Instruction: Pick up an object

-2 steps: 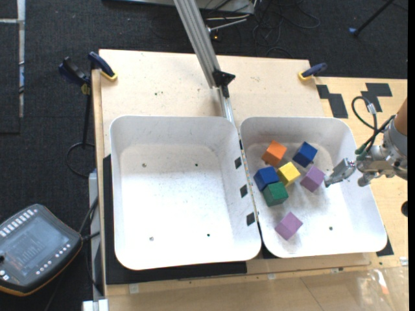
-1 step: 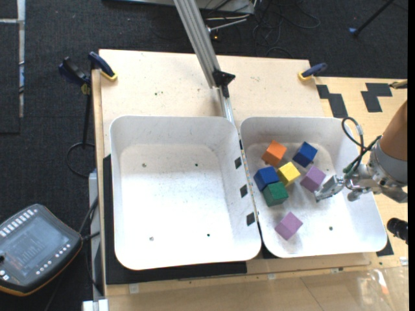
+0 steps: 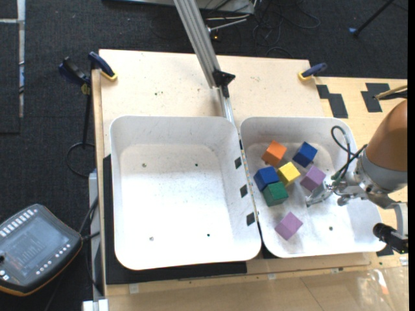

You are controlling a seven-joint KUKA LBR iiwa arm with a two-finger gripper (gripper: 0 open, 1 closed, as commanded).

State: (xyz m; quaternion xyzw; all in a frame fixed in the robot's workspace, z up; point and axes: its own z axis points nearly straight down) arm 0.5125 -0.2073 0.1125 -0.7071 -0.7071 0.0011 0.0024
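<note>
The right bin (image 3: 343,241) holds several small cubes: an orange one (image 3: 275,152), a dark blue one (image 3: 305,154), a yellow one (image 3: 289,172), a blue one (image 3: 266,177), a green one (image 3: 275,192), a purple one (image 3: 313,177) and a second purple one (image 3: 288,225) lying apart toward the front. My gripper (image 3: 316,196) reaches in from the right, low in that bin, its tips just below and right of the upper purple cube. No cube sits between its fingers.
The left bin (image 3: 123,135) lies beside the right one. A metal pole (image 3: 198,34) slants up from the gap between the bins. Clamps (image 3: 104,67) (image 3: 312,71) grip the board's back corners. A pendant (image 3: 32,248) rests at the lower left.
</note>
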